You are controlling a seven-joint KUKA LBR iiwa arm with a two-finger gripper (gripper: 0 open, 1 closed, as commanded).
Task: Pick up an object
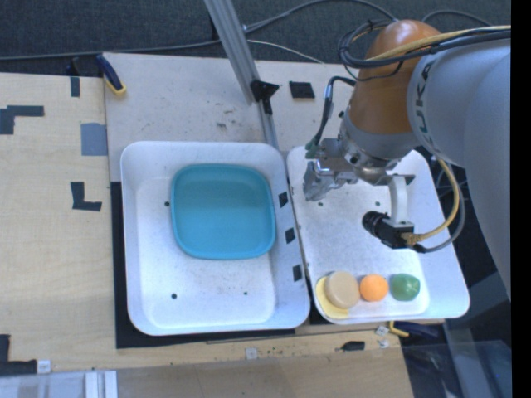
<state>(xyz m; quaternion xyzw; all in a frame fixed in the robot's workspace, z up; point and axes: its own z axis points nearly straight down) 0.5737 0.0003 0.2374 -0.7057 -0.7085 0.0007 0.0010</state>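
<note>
My gripper [316, 186] hangs over the upper left part of the right bin [348, 230], fingers pointing down toward the bin floor with nothing seen between them. Along that bin's near edge lie a tan round block [340, 288] on a yellow piece, an orange ball [374, 288] and a green ball [405, 286]. They are well apart from the gripper, toward the front. A teal square plate [222, 211] lies in the left bin [149, 280].
The grey arm with its orange band [398, 48] covers the right bin's far right. A black cable fitting [383, 227] hangs over the bin's middle right. A slanted metal post [241, 48] rises behind the bins.
</note>
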